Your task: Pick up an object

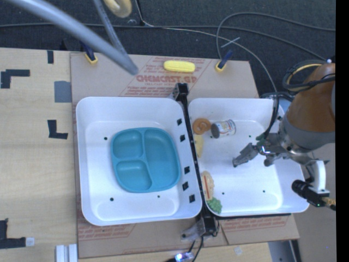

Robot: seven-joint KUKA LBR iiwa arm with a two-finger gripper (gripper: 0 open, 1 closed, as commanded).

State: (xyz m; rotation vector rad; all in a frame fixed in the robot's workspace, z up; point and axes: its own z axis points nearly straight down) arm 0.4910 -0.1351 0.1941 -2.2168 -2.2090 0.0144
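The pincer (244, 157) hangs, grip unreadable, right of the can (223, 128); that round can may roll away.

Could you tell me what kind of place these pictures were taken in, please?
Most likely a robotics lab bench set up for picking trials: a robot arm reaches over two white bins, loose cables trail across the dark floor, and clamps hold a cardboard base.

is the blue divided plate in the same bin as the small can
No, the blue divided plate lies in the left bin, while the small can lies on its side in the right bin.
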